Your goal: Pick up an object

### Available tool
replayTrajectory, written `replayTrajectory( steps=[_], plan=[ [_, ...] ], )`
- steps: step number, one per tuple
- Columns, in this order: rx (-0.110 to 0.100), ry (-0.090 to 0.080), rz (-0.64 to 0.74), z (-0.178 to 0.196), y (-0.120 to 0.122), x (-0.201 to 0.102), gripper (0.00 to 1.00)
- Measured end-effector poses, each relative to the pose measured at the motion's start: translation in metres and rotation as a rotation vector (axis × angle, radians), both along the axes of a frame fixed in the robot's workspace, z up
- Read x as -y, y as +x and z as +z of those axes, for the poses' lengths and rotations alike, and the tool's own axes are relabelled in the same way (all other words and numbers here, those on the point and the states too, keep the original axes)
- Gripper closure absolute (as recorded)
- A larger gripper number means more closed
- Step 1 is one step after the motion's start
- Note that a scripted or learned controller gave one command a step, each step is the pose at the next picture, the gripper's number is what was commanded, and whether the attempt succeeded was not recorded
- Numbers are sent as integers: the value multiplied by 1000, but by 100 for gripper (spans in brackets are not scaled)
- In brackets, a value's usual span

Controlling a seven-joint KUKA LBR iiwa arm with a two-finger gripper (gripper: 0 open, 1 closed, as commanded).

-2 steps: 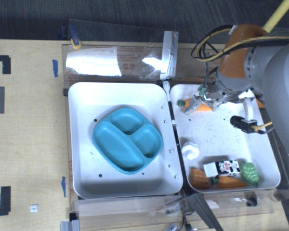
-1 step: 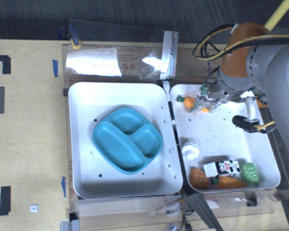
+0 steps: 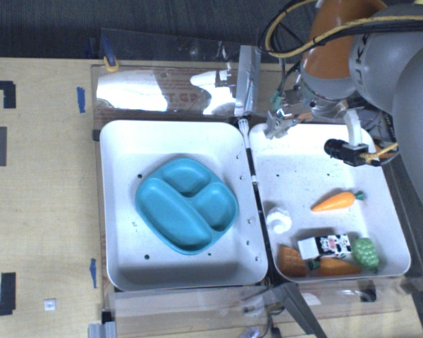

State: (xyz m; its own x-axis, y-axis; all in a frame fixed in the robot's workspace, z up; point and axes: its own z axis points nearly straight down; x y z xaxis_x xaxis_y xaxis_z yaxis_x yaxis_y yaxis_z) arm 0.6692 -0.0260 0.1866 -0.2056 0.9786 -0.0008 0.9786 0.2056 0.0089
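Here, end effector (image 3: pixel 278 122) over right bin (image 3: pixel 398 210) — grip state unclear, carton (image 3: pixel 326 246) print unreadable, carrot (image 3: pixel 334 201) nearby.

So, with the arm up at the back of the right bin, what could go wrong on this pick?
1. The toys in the right bin crowd its near wall: the milk carton lies against the green vegetable and others, so a grab may catch two or slip.
2. The carrot is tapered and may roll away.
3. The gripper sits near the divider and could clip it.
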Motion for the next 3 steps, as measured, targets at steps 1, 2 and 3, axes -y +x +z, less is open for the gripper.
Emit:
replayTrajectory(
  steps=[1, 2, 3],
  plan=[
    [-7, -1, -3, -4, -2, 2, 0],
    [-10, -3, 25, 24, -126, 91, 0],
    [15, -9, 71, -78, -124, 129, 0]
  ],
)
